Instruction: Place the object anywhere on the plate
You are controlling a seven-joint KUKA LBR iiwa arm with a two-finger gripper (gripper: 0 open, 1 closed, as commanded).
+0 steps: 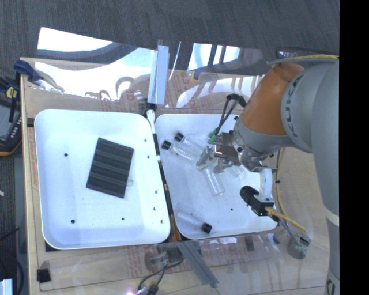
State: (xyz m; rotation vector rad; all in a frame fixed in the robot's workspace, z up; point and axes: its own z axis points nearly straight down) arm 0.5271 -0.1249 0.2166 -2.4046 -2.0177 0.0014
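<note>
While the tool (214,162) hangs over the right bin (190,199), grip state unclear, one vial (215,183) lies just below it, the plate (110,167) well left

Dark grey ribbed carpet (115,17) along the top, from ten to two o'clock. Below it, a pale wooden bench top (86,98) under a glossy clear sheet, with bright window-like glare (86,49) at eleven o'clock and more bright patches toward one. A grey metal upright (158,72) at twelve o'clock, where the two bins meet. At nine o'clock, off the bench edge, a dark device with a yellow rim (8,129), and something blue (26,72) at the bench corner near ten. At six o'clock, grey metal brackets (190,262) and dark cables (151,281) on the bench front.
</note>
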